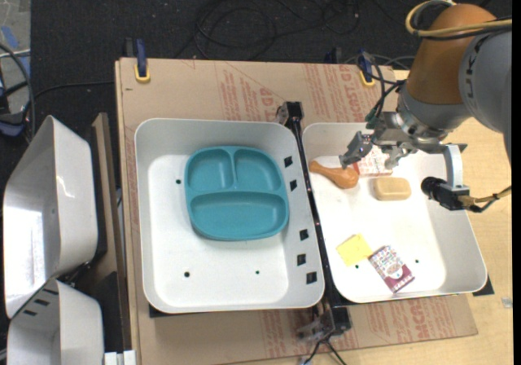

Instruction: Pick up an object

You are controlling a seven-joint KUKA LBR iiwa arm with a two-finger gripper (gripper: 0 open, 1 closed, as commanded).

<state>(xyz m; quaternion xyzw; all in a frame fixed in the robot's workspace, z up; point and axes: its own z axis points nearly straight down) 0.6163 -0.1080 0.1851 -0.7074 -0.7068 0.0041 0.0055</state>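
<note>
At the near edge of the brown board counter [244, 327], two shallow white bins sit side by side with their inner walls touching. In the near part of the right bin [456, 270] lies a small packet [391, 267], flat and rectangular, printed in dark red and white, tilted at an angle. Just beside it to the left is a yellow block [352, 248], square and soft-looking like a sponge. Further back in the same bin sits a tan bar [391, 188], rounded at the corners and smooth like a cake of soap, and left of it an orange-brown wooden piece [336, 173], smooth, with a thin neck and a rounded bulb end, lying flat near the bin's left wall. A small red-and-white carton [373, 163] stands between those two, slightly further back.

The left bin [159, 217] holds one thing: a teal plastic plate [237, 192], rounded-rectangular, smooth, divided into three wells, lying flat near the middle.

The hand [376, 148] hangs directly over the red-and-white carton, at the far part of the right bin, on a grey arm with an orange band [456, 33]. Its fingers straddle the carton from above, but whether they are open or pressing on it cannot be told. All the other objects lie apart from the hand.
</note>
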